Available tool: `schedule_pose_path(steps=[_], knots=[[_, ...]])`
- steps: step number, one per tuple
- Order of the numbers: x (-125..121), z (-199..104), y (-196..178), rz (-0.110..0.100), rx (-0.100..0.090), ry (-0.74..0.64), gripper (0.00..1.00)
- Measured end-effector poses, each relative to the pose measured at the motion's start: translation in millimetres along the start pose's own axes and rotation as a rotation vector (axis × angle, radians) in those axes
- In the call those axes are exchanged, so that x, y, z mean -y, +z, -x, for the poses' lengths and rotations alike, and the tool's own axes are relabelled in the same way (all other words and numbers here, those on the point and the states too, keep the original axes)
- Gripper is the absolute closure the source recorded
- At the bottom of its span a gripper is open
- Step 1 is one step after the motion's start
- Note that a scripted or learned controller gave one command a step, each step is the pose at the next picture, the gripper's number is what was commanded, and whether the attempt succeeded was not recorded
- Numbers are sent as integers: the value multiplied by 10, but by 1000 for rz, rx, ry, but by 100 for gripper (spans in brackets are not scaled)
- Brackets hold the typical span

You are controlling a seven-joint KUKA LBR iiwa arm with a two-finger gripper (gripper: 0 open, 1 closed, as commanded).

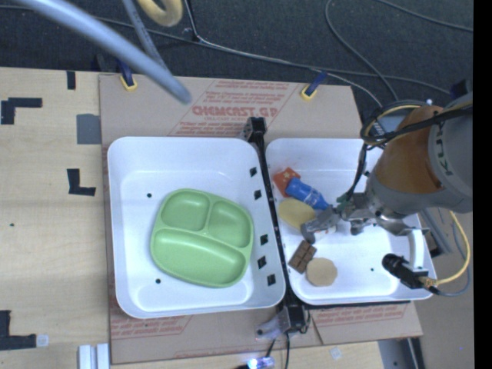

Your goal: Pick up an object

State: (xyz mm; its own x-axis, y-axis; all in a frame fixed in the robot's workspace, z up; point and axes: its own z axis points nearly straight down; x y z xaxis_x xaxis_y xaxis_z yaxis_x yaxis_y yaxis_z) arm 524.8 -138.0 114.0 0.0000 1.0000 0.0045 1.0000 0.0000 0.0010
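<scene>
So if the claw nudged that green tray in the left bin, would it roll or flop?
Probably neither. The green tray looks like moulded plastic with three compartments, so likely stiff and light. It lies flat in the left bin, so it would probably slide; its smooth rim may slip from a pinch.

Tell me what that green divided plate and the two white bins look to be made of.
The green divided plate looks like moulded plastic with a matt-to-satin finish: one even colour, soft rounded compartment ridges, only faint sheen. The left white bin and right white bin also look like smooth, thin plastic with rounded rims, though coated metal cannot be ruled out.
</scene>
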Motion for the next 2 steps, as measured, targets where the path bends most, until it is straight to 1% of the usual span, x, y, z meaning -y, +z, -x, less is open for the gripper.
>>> schedule_pose_path(steps=[1,2], knots=[[-30,-17,-151,6,-1,-5,100],[-38,-15,-572,2,6,-1,100]])
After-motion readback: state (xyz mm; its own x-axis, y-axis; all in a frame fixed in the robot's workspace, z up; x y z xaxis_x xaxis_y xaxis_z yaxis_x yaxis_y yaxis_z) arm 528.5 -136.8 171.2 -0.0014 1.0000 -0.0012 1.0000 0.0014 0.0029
